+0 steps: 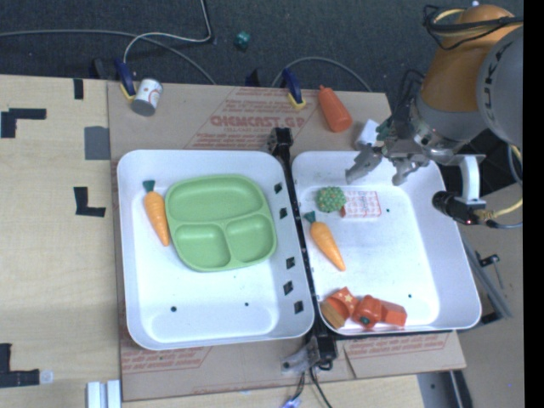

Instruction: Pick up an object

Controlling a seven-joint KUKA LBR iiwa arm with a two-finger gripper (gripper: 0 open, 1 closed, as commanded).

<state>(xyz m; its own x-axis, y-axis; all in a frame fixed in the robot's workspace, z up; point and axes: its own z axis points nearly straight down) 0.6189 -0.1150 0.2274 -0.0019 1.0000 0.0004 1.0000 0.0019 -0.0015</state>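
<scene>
claw hangs spread over the right bin, nothing picked yet

from where i stand the grey arm [476, 66] leans in from the right, and its claw [384, 169] hovers above the far end of the right bin [442, 253]. the two fingers [360, 167] are spread apart with nothing between them, so no object is in its hold.

the things it could take lie below and to the near side. closest is a small green broccoli piece [330, 198], just beside a white card with red print [362, 204]; both sit a little nearer to me than the claw. a carrot [325, 241] lies at a slant near the divider between the bins, and a red and orange heap of toy food [365, 309] is bunched at the near edge. my guess is the broccoli is the likely target, since the open fingers are almost over it, and the spread stance suits a descent onto something that small.

the left bin [136, 296] carries a green divided plate [223, 222] with a second carrot [156, 215] lying beside it, touching its left rim. out on the table, beyond the bins, an orange toy [335, 109] and a small white cup [147, 95] lie on the cardboard sheet, well away from the arm.

the pick looks to be just starting.
</scene>
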